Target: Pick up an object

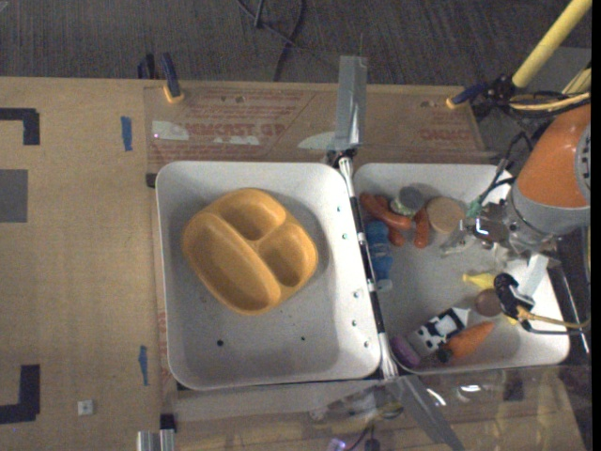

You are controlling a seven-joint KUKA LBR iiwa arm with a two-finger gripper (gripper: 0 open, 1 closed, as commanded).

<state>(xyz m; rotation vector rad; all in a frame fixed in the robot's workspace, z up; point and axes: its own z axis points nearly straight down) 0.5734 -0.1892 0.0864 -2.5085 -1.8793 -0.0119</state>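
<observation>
The right bin holds several small objects. Red-orange sausages lie near its back left, with a grey disc and a tan cylinder beside them. A blue piece rests against the left wall. A yellow banana, a brown ball, an orange carrot, a black-and-white cow toy and a purple piece sit toward the front. My gripper hangs low over the back right of this bin, just right of the tan cylinder. Nothing visibly hangs from it.
The left bin carries a yellow divided plate. A metal divider separates the two bins. The arm's orange band and cables crowd the right bin's right side. A yellow pole slants at the top right.
</observation>
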